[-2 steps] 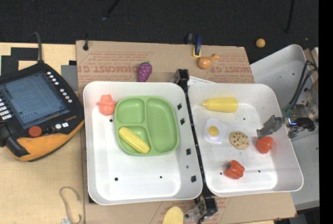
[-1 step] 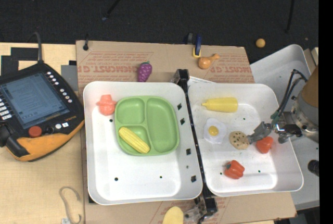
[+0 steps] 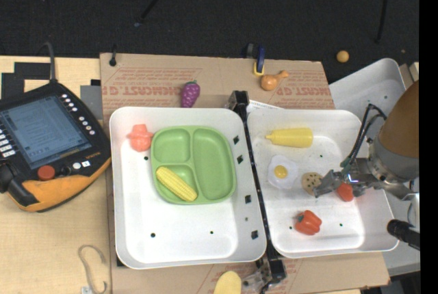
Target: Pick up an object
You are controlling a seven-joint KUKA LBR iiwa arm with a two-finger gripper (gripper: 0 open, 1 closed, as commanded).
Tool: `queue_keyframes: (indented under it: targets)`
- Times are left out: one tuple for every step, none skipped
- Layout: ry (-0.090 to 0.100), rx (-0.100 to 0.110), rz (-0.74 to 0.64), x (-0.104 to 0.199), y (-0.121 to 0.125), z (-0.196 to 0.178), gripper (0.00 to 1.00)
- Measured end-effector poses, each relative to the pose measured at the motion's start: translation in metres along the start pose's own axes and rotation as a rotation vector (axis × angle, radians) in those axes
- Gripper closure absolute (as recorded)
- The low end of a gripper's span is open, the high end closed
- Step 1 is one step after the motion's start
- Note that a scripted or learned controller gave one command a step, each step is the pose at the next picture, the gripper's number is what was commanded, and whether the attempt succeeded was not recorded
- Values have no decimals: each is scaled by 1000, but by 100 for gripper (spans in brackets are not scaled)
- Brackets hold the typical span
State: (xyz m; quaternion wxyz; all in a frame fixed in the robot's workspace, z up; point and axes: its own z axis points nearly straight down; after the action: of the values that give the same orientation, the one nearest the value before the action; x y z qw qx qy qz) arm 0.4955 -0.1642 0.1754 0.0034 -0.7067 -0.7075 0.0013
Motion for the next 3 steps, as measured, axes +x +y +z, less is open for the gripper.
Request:
queue_keyframes:
  targets:
    - [1,1,0,9,-4,47,0]
    - [-2,-4,1,11,-3,90,0]
    - [-1,-5,7,9,-3,77,100]
